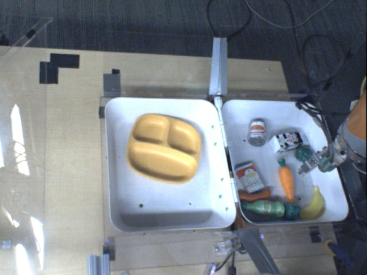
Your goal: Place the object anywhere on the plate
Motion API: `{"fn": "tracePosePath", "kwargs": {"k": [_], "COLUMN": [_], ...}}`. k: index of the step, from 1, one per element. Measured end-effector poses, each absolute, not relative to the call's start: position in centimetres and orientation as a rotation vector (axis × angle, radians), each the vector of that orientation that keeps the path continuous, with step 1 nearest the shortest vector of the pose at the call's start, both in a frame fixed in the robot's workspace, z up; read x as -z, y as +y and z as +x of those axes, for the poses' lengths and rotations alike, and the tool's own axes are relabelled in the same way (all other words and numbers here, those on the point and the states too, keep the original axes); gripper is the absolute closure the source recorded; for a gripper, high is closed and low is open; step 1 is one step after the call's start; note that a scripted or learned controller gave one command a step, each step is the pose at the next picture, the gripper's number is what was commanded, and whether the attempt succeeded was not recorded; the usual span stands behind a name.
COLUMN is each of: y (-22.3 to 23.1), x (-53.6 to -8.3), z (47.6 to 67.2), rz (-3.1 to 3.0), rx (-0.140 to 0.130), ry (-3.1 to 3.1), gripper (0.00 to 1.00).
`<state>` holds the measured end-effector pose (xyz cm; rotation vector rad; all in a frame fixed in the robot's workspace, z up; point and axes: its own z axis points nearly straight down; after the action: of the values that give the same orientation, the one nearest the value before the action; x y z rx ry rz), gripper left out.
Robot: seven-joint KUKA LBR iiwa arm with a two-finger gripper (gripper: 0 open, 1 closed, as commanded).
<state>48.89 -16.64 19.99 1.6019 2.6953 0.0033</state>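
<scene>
Gripper (314, 164) at right edge, jaw state impossible to tell; your likeliest object, the small orange plastic carrot (286, 182), lies lower right, light, rigid, slick—pinch mid-body, then carry to the yellow sectioned plate (164, 146) left of centre.

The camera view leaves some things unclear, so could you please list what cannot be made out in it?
- Pincer: small and blurred over the right bin; nothing can be read of its grasp.
- Arm: cut off by the right edge.
- Can and small box: labels too small to read.
- Green bottle: rests against the bin's near wall, partly covering a red item behind it.
</scene>
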Motion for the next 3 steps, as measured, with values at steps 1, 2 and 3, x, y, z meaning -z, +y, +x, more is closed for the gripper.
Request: {"fn": "tracePosePath", "kwargs": {"k": [1,2,3], "y": [-14.1,-16.2,-16.3], "x": [-19.3,-21.7,-25.6], "z": [48.9,48.9,49.0], "rz": [1.618,1.223,0.680], "rx": [-0.004,-0.002,0.000], "ry": [2.686,2.884,3.055], "gripper": [1.00,1.00,1.00]}}
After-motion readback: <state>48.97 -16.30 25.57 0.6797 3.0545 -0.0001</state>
